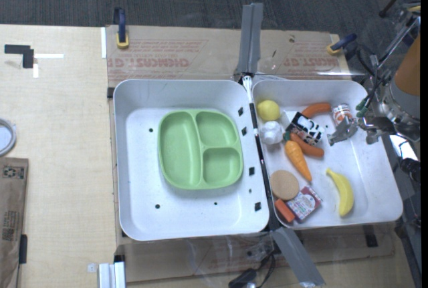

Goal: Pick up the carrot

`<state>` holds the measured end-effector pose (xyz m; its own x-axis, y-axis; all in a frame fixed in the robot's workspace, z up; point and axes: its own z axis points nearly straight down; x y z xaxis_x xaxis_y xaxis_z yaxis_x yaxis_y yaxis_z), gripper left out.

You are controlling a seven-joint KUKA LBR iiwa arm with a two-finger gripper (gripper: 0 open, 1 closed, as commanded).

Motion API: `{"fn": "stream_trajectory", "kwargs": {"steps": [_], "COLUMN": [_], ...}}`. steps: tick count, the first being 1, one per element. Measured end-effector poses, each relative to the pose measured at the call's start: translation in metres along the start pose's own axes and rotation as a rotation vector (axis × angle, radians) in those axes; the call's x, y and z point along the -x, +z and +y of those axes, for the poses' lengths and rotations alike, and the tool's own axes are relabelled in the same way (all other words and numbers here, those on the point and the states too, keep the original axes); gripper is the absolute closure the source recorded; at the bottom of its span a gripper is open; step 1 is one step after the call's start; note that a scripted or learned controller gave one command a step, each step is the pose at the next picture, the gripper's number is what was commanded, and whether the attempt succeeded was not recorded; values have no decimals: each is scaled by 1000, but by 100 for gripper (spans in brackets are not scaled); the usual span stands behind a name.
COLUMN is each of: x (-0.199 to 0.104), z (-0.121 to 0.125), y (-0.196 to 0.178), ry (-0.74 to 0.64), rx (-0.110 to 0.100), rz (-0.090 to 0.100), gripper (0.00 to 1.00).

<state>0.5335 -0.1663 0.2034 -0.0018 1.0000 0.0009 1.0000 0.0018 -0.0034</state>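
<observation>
A pale wooden tabletop [60, 99] seen from above carries two shallow white bins side by side.

The left bin [127, 166] holds a light green plate [199, 148] with three compartments, lying near the bin's centre; nothing lies in any compartment.

The right bin [381, 180] holds a jumble of toy food. Taking this bin as a clock face, a yellow lemon [268, 109] sits at about ten o'clock, with a small white-grey lump [271, 133] just below it. The carrot [297, 158], orange and tapered, lies left of the bin's centre, at about nine o'clock, its thin end pointing toward five o'clock. Touching its upper end is an orange-red sausage [312, 150], and just above that a small black-and-white item [305, 125]. A second sausage [315, 109] lies at about twelve o'clock, beside a small red-and-white can [342, 113]. A tan round cookie [285, 183] sits at seven o'clock, a red packet [301, 205] below it, and a banana [342, 192] at five o'clock.

The claw [339, 132] hangs over the bin at about two o'clock, well to the right of the carrot. Whether it is spread or pressed together cannot be told; nothing is seen pinched in it.

The step appears to be the approach. The next move likely calls for travelling toward nine o'clock, lining up across the carrot's thick middle, and descending clear of the touching sausage.
</observation>
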Motion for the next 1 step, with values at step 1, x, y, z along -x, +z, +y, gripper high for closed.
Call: {"fn": "stream_trajectory", "kwargs": {"steps": [1], "x": [-35], "z": [17], "y": [108], "ry": [29], "rx": [0], "rz": [-1], "gripper": [0]}}
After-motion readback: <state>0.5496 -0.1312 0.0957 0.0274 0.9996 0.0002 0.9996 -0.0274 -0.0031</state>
